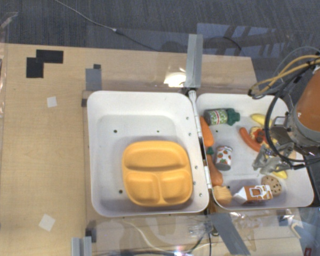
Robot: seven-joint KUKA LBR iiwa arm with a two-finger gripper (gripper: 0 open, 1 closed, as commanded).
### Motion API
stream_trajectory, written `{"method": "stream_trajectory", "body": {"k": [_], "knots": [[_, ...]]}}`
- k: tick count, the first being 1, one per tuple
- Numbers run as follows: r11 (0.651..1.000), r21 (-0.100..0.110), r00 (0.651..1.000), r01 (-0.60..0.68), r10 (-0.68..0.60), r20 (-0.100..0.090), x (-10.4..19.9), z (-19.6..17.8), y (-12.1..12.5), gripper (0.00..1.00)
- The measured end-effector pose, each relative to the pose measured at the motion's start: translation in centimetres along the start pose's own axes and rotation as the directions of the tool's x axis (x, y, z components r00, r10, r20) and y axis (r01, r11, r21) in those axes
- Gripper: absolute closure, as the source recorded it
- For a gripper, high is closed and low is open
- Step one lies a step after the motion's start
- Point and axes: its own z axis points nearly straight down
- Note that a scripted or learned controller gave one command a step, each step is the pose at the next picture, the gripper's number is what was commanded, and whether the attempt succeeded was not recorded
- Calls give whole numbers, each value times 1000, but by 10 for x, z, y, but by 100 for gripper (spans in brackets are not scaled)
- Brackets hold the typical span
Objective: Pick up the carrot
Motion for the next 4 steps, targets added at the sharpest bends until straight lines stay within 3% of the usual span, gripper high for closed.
{"method": "stream_trajectory", "body": {"k": [1, 2, 3, 4], "knots": [[986, 7, 986, 167, -167, -2, 50, -49, -38, 100], [942, 3, 942, 336, -336, 1, -35, -25, 31, 100], [788, 4, 788, 616, -616, -2, -8, -38, 13, 100], [627, 2, 627, 779, -779, -2, 26, -14, -34, 100]]}}
